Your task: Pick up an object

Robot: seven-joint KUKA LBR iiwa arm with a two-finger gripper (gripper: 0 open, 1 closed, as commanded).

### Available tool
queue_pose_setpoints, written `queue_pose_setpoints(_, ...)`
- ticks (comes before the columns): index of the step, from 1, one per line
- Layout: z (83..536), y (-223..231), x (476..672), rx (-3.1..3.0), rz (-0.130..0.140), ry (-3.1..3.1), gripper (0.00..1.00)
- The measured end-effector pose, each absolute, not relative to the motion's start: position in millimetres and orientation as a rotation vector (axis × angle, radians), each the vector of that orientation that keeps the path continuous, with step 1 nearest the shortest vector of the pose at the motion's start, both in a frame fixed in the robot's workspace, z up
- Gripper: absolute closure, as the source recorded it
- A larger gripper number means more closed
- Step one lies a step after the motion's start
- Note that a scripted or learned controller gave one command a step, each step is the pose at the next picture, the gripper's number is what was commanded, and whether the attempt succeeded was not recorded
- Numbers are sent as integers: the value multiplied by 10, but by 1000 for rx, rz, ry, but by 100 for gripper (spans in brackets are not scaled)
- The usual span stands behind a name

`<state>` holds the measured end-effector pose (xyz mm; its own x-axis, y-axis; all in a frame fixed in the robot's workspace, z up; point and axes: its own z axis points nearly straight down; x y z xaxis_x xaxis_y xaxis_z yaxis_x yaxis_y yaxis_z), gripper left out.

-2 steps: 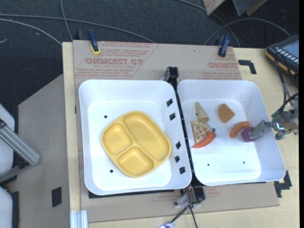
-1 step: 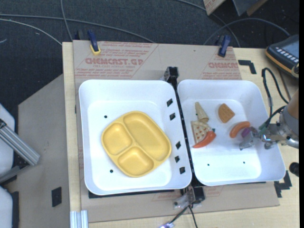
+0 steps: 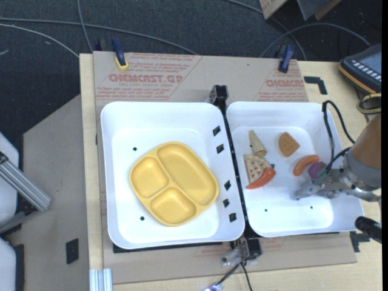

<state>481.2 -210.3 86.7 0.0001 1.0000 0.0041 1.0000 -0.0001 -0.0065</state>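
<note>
From the overhead camera I see my gripper (image 3: 310, 190) low in the right bin (image 3: 285, 223), its state I cannot tell, just beside a purple piece (image 3: 316, 170) and an orange sausage (image 3: 305, 163). Nothing looks lifted yet. The yellow tray (image 3: 174, 182) sits in the left bin (image 3: 115, 162); picking is, I judge, still ahead

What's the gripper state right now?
Gripper: low in the right bin, near the purple item; nothing seen between its fingers; open or shut cannot be told.
</note>
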Motion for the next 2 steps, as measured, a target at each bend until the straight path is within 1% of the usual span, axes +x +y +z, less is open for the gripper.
queue_pose_setpoints(1, 1010, -2110, 4831, -2222, -3, -2220, 100)
queue_pose_setpoints(2, 1465, -2110, 4913, -2224, -4, -2227, 100)
